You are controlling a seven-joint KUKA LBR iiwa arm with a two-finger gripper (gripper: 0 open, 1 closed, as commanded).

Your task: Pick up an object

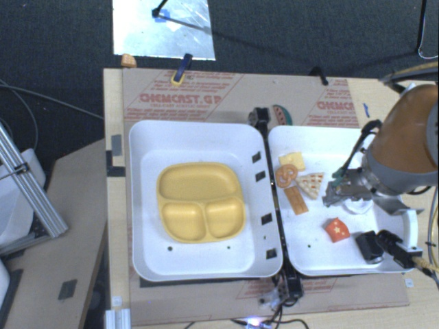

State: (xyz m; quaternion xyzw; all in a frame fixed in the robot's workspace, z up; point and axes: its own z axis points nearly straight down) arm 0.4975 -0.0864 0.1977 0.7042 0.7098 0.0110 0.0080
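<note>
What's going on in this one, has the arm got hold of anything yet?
Not that I can see. The arm's pincer hangs over the right bin, beside a cluster of small toy food pieces: a yellow cheese block, a pizza slice and a brown strip. A red piece lies apart, nearer the front. The left bin holds a yellow divided plate.

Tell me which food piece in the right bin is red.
The red block, lying alone toward the bin's near edge; the other pieces, clustered by the divider, are yellow, tan or orange.
</note>
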